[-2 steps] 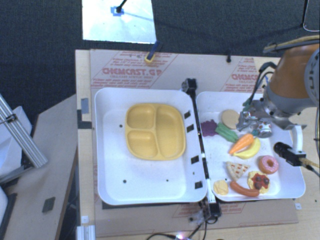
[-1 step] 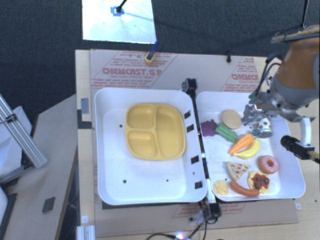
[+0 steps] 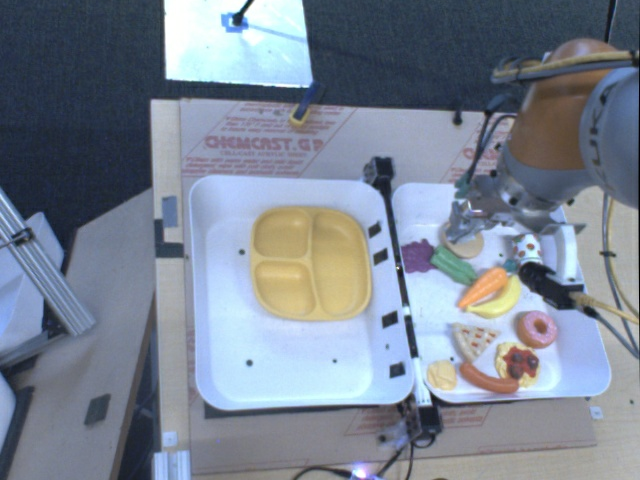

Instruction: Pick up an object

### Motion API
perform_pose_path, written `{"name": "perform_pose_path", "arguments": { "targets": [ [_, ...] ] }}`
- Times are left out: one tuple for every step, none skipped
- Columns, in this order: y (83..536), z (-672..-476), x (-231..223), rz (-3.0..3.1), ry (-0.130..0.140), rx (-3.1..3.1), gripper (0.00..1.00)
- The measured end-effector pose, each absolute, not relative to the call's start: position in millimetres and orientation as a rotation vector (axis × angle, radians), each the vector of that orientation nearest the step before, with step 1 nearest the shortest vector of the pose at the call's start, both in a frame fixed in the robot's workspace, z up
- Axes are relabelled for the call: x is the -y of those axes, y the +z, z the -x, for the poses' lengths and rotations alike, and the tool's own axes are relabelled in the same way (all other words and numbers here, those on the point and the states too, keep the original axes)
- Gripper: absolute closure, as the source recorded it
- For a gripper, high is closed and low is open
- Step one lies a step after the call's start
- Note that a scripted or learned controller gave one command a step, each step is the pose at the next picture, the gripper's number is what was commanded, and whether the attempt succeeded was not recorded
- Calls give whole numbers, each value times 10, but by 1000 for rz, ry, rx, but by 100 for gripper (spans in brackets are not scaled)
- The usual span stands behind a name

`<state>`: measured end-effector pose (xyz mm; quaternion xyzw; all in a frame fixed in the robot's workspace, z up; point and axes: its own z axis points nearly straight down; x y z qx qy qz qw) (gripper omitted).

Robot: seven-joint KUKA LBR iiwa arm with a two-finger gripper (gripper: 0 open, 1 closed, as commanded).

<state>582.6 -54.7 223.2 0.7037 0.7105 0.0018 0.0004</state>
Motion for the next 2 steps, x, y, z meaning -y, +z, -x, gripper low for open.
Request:
{"name": "perform_pose_path", "arguments": {
  "targets": [
    [2185, -6149, 229, -2211, 6, -2229, 100],
    [2160, -6109, 275, -2218, 1, -2222, 100]
  ]
}}
